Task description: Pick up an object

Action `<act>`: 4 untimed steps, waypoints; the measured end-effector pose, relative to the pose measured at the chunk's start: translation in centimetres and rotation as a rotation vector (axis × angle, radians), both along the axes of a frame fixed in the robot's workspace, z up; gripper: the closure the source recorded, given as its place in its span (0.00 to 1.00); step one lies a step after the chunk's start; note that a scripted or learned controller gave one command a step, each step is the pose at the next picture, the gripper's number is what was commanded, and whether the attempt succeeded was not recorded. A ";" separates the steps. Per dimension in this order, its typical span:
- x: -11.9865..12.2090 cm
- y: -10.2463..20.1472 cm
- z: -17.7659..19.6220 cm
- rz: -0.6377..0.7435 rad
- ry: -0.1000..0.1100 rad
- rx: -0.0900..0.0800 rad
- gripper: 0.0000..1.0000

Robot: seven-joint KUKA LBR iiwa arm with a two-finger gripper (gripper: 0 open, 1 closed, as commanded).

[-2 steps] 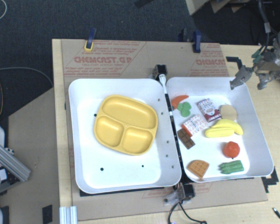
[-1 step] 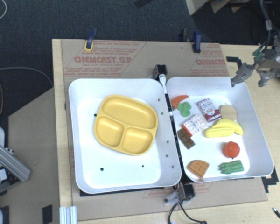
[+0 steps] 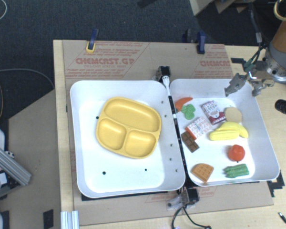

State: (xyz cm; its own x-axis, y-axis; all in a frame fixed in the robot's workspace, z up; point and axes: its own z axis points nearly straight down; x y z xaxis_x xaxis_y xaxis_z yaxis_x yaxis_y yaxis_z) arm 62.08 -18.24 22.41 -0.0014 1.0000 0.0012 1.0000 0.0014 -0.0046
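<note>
Over the right bin's (image 3: 264, 142) far right corner, we are seeing the fingers (image 3: 244, 87) hanging spread apart, gripping nothing, above the banana (image 3: 228, 132).

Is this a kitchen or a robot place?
Probably a robot lab, not a kitchen. A grey robot gripper hangs over a shallow white bin of toy food, like the yellow plastic banana, on a clamped board with cables.

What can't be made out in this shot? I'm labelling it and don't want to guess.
- Gripper: too blurred in the camera view to judge the fingers.
- Arm: cut off by the right edge.
- Two printed packets: print too small to read.
- Waffle: partly over the right bin rim.
</note>
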 end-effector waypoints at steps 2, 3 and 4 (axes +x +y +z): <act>0.1 -0.2 -10.7 -0.002 0.001 0.000 0.00; 0.4 -0.1 -13.6 -0.001 -0.006 0.001 0.00; 0.7 -0.1 -12.1 -0.001 -0.018 0.000 1.00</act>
